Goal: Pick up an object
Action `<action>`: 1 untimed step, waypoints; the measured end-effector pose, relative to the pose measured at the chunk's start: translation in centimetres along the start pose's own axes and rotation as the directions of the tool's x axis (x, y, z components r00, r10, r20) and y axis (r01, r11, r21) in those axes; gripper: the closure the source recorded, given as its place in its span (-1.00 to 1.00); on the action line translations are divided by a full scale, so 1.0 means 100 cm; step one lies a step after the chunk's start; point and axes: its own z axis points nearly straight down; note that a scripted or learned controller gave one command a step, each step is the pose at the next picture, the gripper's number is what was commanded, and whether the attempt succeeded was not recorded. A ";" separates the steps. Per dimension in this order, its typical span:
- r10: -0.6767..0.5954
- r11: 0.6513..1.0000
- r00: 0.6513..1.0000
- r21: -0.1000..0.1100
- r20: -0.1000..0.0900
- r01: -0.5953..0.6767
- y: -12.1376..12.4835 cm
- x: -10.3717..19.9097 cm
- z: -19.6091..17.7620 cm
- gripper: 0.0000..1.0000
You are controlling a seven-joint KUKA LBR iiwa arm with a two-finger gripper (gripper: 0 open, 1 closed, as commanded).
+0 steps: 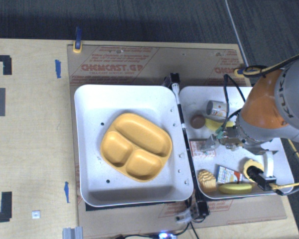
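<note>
The pale wooden tabletop [30, 148] takes up most of what I see, with black squares and bits of blue tape on its left part. On it lies a brown cardboard sheet [119, 63] with red print, and the two white bins sit side by side on that, touching along their inner edges.

The left bin [84, 133] is the wider one. The right bin [197, 101] is narrower and crowded.

The arm [269, 108] comes in from the right, its orange band above the right bin's far side. Its wrist [236, 136] hangs over the middle of that bin. Whether it is open or closed, or has hold of anything, I cannot tell from here.

A big yellow tray [135, 146] with three hollows lies in the middle of the left bin, alone there.

The rest is in the right bin. A printed packet [202, 147] lies flat by the left wall. A banana [234, 187] lies along the near wall, with a small carton [226, 174] just behind it and a golden-brown lump [205, 179] at the near left corner. A small can [217, 108] lies tipped near the far end, a brown disc [198, 120] just to its left. A yellow-green piece [222, 127] sits just beside the wrist
</note>
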 end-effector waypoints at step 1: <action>-0.003 1.000 1.000 0.002 -0.007 0.003 -0.037 -0.007 0.011 -1.00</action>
